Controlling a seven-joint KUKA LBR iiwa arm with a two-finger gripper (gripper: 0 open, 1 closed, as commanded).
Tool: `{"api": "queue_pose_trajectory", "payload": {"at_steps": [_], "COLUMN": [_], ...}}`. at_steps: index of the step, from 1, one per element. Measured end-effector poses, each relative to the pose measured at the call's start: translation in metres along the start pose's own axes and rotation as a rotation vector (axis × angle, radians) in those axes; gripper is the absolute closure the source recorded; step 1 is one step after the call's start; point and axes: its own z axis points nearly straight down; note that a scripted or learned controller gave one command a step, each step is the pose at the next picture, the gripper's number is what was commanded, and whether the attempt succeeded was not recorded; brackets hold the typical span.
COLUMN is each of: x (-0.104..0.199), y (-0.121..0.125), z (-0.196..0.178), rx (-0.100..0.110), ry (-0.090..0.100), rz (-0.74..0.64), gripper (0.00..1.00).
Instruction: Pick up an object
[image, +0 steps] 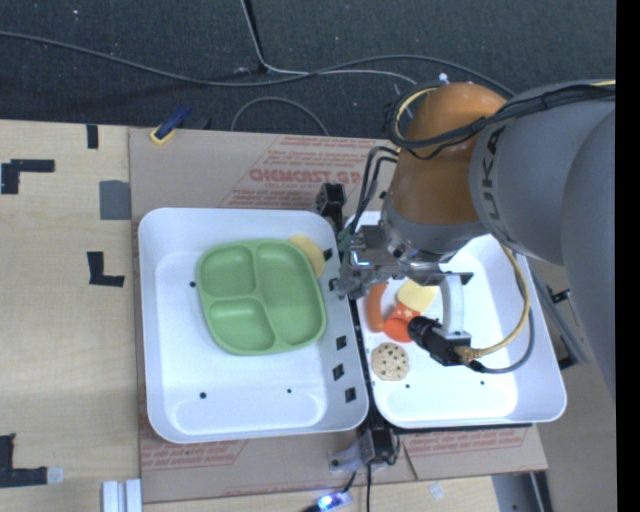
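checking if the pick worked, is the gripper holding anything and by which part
Cannot be told. The gripper sits low in the right white bin, over the orange and yellow toy food pieces, and the arm's wrist hides any contact.

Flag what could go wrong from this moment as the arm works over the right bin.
1. The orange piece, yellow piece and cookie lie packed close under the arm, so a descent may nudge or catch a neighbour instead of one clean item.
2. They sit near the right bin's inner wall, which could block a grasp.
3. The black cabled part hangs low near the cookie and could sweep it.
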Motion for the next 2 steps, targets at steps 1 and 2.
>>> {"api": "queue_pose_trajectory", "payload": {"at_steps": [1, 2], "x": [0.0476, 0.0449], "y": [-0.0220, -0.0212], "z": [-0.0031, -0.0029], "rx": [0.001, 0.000], "ry": [-0.001, -0.002], "rz": [0.001, 0.005], "gripper": [1.00, 0.00]}}
